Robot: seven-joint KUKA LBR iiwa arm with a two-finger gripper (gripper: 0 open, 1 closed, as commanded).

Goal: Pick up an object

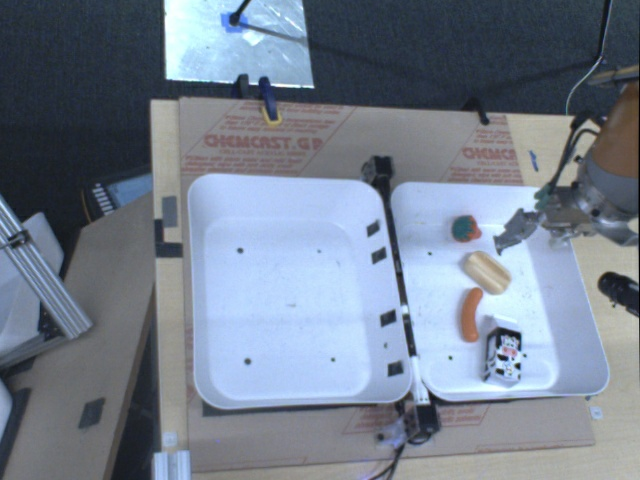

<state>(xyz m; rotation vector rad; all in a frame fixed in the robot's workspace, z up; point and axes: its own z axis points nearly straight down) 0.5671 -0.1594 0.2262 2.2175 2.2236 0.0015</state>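
A: Where is the arm (612,158)?

B: It reaches in from the right, grey with an orange band, and its claw (513,234) hangs over the upper part of the right bin (575,368).

A: Is the claw spread or pressed together?

B: I cannot tell. The tip is small and dark against the white bin, and nothing shows between its tips.

A: What lies in that bin?

B: Four things. A small round toy (464,229), teal with an orange edge, sits near the top, just left of the claw. Below it lies a tan bread roll (486,271), tilted. Under that is an orange-red sausage (469,314), lying nearly lengthwise. Lowest, near the front wall, is a little black-and-white carton (505,354) with a cow pattern.

A: Do any of them touch?

B: The roll and the sausage are just beside each other; whether they touch is unclear. The carton lies near the sausage's lower end.

A: And the other bin?

B: The left bin (200,268) sits beside the right one on a brown board (300,138) on the counter (120,268). Behind the board lies a shiny metal sheet (240,28).
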